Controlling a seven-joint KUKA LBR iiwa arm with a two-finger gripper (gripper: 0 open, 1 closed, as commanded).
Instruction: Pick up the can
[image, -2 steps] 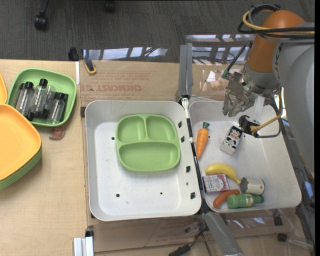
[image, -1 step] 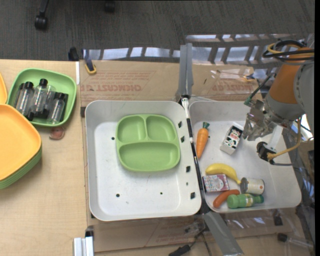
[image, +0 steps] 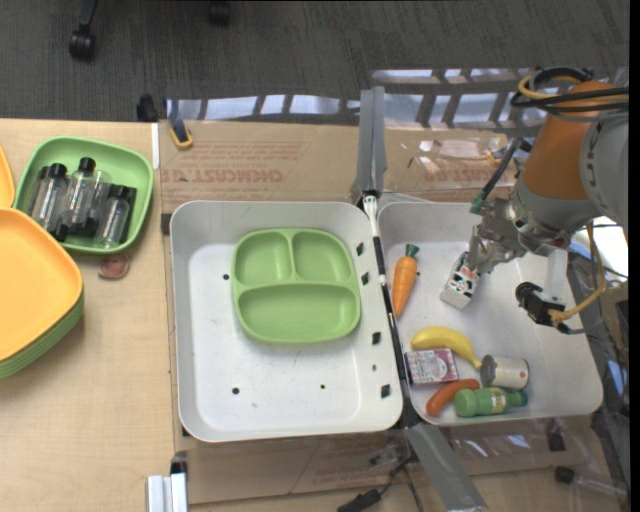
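Observation:
The can (image: 506, 373) is a small cream cylinder lying on its side near the front of the right bin (image: 575, 385), just above a green bottle (image: 488, 401). My gripper (image: 483, 256) hangs over the back middle of that bin, well behind the can. Its tip is right at the upper end of a small white and black carton (image: 459, 286), and contact with the carton is unclear.
The right bin also holds a carrot (image: 402, 284), a banana (image: 446, 342), a pink box (image: 432, 367) and a red pepper (image: 440, 398). A green divided plate (image: 296, 284) lies in the left bin (image: 200, 400). Orange plates (image: 35, 290) and a green tray of bottles (image: 85, 195) sit far left.

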